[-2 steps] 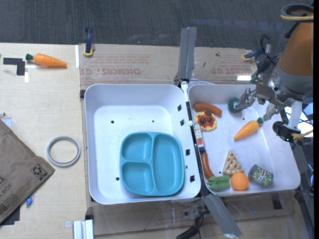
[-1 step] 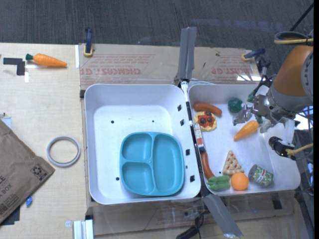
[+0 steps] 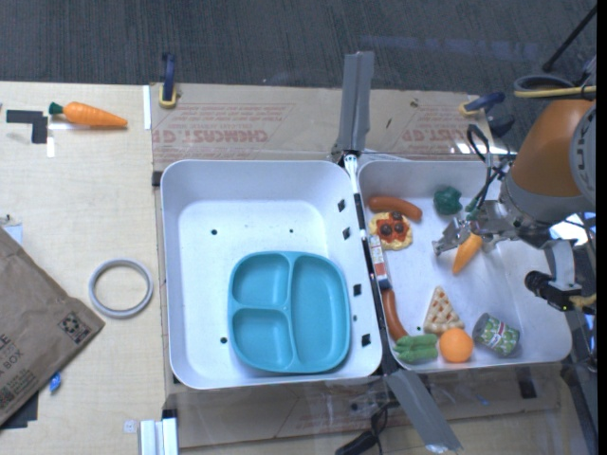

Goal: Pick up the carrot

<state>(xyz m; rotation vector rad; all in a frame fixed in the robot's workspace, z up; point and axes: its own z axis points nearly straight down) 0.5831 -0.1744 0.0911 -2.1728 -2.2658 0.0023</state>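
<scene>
Nearest the lens, the gripper (image 3: 465,243) hangs above the right bin (image 3: 531,344), fingers clenched on the carrot (image 3: 467,252), which tilts clear of the floor. Broccoli (image 3: 447,198) lies just beside it; sausage (image 3: 395,206) farther left.

Red print on cardboard sheet (image 3: 285,119) behind bins, upside down, approx. "CHEMC42, G…"; "BOX" on brown carton (image 3: 38,325) at left.

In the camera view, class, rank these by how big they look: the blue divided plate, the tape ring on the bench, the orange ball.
1. Blue divided plate
2. Tape ring
3. Orange ball
</scene>
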